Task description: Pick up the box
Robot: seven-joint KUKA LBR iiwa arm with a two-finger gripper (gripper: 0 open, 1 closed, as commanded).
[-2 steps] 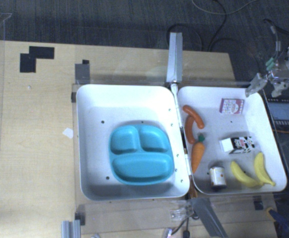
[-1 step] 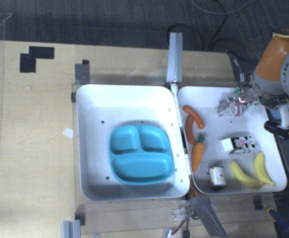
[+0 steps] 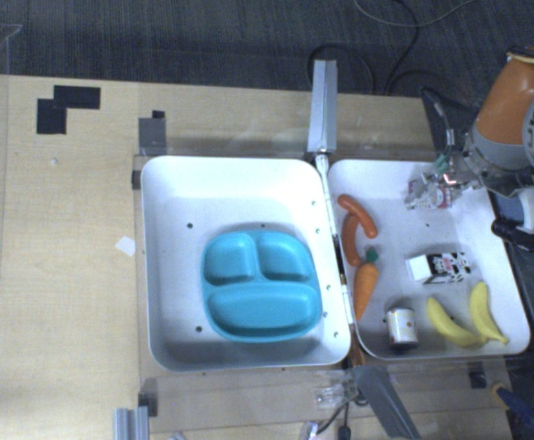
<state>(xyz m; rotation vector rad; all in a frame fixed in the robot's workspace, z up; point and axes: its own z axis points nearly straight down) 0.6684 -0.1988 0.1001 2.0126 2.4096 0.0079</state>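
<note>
The left bin held a blue divided tray. The right bin held two sausages and a carrot along its left wall, a small can and two bananas near its front edge, and the box lying in the middle, nothing on it. The gripper hung over the bin's far right corner, well apart from the box; whether it was open I cannot tell.

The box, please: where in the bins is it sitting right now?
The box lies in the right bin, toward its right side, just above the two bananas and right of the carrot.
</note>
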